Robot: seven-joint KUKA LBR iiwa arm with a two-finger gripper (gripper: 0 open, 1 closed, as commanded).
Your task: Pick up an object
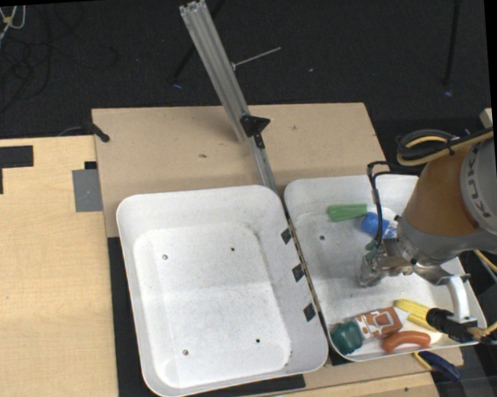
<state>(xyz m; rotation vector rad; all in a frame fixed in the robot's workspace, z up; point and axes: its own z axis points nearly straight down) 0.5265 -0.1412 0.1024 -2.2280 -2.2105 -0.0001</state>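
Over the right bin the gripper is hanging low at bare floor, finger state not discernible, while green object and the rest are lying ungrasped—pick not yet made.

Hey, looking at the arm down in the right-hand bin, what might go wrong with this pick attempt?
The gripper sits low over bare floor of the right bin, with no item visibly between it and the floor, so it may close on nothing. The blue object and green object lie close behind the wrist, so the arm could nudge them. The remaining items, including the orange-handled piece, crowd the near wall, which may block a clean approach.
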